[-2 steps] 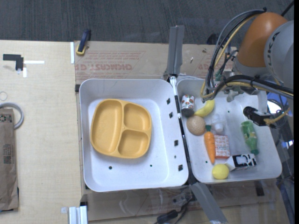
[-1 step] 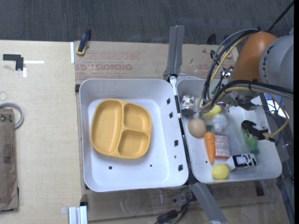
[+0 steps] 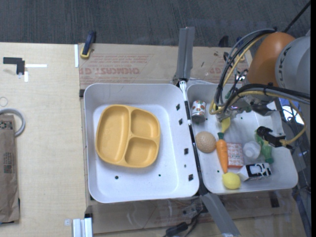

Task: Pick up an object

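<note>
End effector [image 3: 228, 116] sits low in the right bin [image 3: 284, 181]; its opening and any hold cannot be told. Candidate objects lie just below it: egg [image 3: 206, 142], carrot [image 3: 222, 155], lemon [image 3: 231, 180]. Recommend centring on one isolated item before closing

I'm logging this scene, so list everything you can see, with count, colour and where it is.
Bins: two, white, side by side on the bench.
Divided plate: one, yellow, in the left bin.
Small can: one, silver and red, right bin, top left.
Egg-shaped item: one, tan, right bin, left side.
Carrot: one, orange, beside the tan item.
Lemon: one, yellow, right bin's near edge.
Carton: one, black and white, right of the lemon.
Paper bag: one, brown, bench's left edge.
Arm: one, grey with orange band, over the right bin.
</note>
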### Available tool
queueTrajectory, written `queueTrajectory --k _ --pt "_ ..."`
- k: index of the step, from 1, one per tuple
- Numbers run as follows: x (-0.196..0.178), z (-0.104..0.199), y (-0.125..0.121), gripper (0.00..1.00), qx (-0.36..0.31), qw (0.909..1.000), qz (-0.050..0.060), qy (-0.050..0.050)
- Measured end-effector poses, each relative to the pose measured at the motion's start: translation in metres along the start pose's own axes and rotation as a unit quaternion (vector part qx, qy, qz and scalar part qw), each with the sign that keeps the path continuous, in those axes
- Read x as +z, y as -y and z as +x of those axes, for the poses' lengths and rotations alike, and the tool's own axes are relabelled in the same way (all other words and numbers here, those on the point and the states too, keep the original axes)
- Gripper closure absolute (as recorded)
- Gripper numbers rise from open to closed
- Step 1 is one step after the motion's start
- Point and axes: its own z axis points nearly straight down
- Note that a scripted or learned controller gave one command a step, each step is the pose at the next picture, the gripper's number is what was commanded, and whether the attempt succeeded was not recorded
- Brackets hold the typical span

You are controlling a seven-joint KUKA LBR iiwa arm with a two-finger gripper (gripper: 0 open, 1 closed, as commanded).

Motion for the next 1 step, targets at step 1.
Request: queueTrajectory --k 1 --pt "-0.1488 -0.0364 0.0160 1.00 0.008 1.0000 -0.002 0.001"
